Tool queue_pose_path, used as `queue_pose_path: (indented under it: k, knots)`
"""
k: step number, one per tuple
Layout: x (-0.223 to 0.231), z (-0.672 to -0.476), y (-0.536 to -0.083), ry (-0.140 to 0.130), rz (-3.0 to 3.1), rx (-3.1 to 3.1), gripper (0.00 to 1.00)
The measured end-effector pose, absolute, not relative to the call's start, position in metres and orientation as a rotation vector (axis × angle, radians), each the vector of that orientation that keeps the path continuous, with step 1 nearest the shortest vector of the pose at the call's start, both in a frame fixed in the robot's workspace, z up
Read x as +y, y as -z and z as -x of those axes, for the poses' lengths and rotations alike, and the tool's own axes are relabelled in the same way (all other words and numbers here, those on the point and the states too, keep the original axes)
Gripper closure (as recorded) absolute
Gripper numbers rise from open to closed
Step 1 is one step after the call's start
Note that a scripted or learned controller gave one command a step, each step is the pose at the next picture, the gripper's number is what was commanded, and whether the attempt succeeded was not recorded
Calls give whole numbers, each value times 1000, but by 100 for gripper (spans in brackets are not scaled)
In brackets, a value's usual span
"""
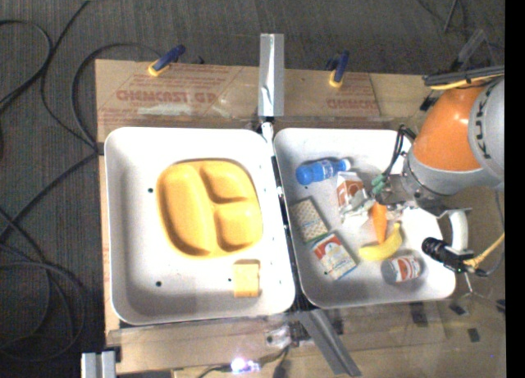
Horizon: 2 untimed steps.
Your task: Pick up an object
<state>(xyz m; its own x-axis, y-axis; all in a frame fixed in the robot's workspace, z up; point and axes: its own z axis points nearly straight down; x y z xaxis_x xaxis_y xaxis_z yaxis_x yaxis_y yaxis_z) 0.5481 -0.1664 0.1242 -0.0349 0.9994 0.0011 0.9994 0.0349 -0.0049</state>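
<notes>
1. Roughly mid right bin [289, 204]: orange carrot [378, 221], short, tapered, lying just above a yellow banana [384, 244].
2. Gripper [376, 201] sits at the carrot's far end, seemingly touching it; the view is too crowded to be sure.
3. Jaw opening cannot be told from here; no object seen between the fingers.
4. Neighbours: blue bottle [320, 170] far-left, small can [401, 269] near-right.

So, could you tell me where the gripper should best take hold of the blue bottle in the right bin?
Probably across the middle of the blue bottle, coming straight down from above: it lies on its side, a little apart from the cartons, so its long rounded flanks look free for the fingers.
</notes>
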Motion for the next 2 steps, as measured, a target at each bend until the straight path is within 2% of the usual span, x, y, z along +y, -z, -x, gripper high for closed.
queue_pose_path:
  k: [1, 2]
  knots:
    - [-194, -568, -97, 31, 2266, -2163, 0]
    - [-197, -573, -108, 40, 2282, -2174, 100]
